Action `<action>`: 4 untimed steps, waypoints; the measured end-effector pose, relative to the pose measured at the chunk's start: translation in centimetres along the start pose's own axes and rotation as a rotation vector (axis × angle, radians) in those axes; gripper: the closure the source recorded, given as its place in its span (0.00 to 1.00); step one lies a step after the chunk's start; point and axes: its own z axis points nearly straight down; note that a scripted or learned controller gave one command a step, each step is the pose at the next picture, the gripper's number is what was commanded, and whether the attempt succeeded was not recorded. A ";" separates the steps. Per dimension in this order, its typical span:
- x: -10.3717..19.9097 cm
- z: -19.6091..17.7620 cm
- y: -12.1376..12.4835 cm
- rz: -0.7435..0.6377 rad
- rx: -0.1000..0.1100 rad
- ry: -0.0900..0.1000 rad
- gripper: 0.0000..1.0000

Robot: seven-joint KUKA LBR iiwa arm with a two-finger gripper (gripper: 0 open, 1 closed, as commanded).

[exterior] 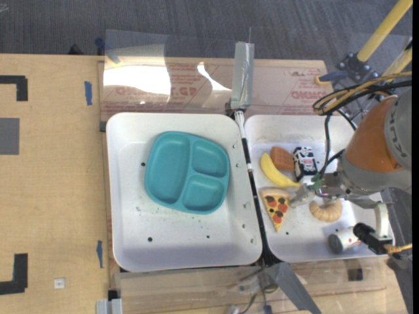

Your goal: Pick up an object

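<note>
Camera view: tool [306, 195] sits low in the right bin [288, 243].
Can't tell its grip state; it's between the banana [275, 171], pizza slice [276, 207] and croissant [325, 210]. Teal tray [186, 172] fills the left bin [127, 234].

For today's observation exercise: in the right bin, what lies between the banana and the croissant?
In the camera view, the tool sits between the banana and the croissant, with bare white bin floor around it; the pizza slice lies just below that line.

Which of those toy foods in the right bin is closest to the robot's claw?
The croissant, right beside the gripper. The banana and pizza slice lie farther left.
</note>
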 end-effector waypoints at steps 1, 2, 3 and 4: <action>-0.1 -1.2 0.1 -0.002 -0.004 -0.004 1.00; -7.2 -0.2 -3.3 -0.369 -0.001 0.006 1.00; -8.0 -0.2 -3.1 -0.607 -0.004 0.009 1.00; -8.5 -0.2 -3.2 -0.938 -0.005 -0.002 1.00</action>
